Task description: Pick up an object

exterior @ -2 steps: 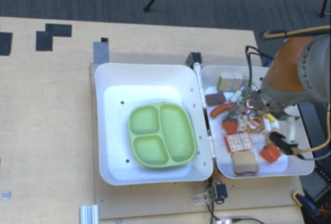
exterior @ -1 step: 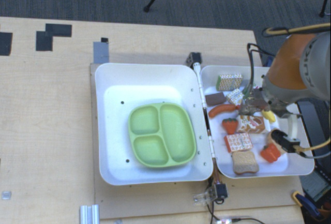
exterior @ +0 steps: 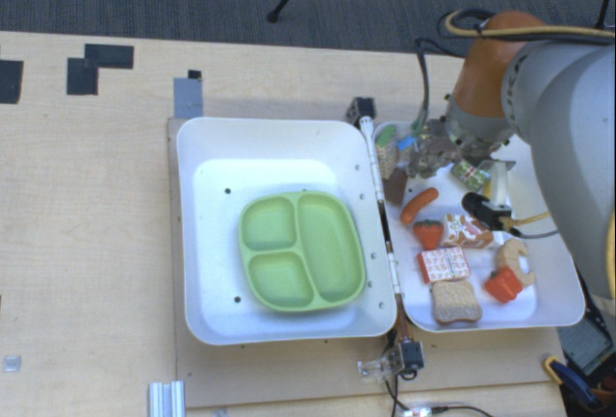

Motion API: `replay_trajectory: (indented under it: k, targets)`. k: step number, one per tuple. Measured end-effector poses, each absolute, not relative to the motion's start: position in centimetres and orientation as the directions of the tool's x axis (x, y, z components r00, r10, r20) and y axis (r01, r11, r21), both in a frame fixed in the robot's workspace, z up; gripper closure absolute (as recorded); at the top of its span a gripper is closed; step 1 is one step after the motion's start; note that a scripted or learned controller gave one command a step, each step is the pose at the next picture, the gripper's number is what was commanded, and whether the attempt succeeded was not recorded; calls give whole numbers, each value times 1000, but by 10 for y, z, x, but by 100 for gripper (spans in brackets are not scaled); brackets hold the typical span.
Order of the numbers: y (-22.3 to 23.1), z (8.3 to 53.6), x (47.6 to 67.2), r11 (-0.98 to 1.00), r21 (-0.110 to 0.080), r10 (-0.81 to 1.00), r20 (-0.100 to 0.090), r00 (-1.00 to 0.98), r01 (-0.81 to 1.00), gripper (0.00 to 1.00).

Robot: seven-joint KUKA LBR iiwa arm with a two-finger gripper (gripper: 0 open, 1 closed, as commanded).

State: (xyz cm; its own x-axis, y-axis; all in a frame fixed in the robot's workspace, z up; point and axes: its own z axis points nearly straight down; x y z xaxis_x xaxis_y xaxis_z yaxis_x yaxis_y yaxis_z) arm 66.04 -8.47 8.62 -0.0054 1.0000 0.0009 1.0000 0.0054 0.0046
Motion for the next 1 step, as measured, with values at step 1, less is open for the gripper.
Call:
replay_trajectory:
  k: [1]
  targets:
    - [-90,86,659,3,1,1000,-6,-3,1000,0]
